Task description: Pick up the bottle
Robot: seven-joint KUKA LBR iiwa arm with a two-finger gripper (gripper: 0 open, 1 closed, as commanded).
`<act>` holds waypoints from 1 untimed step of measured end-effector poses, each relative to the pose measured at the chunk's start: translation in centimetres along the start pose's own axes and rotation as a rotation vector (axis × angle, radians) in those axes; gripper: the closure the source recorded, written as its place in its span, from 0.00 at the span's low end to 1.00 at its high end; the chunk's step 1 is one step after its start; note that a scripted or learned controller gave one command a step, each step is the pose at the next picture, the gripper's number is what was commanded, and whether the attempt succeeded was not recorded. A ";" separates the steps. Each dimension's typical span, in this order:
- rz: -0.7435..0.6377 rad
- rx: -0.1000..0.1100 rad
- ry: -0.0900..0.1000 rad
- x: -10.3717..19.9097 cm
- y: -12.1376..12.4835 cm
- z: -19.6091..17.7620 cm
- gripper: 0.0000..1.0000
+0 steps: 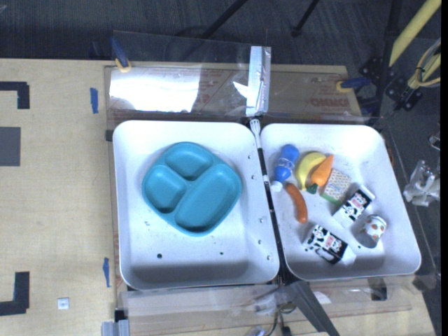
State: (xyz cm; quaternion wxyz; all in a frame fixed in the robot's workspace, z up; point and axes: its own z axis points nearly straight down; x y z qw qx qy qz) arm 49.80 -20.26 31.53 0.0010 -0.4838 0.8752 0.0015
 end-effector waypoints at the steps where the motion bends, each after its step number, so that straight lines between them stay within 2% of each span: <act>1: -0.623 -0.002 -0.001 0.4 1.7 -1.2 1.00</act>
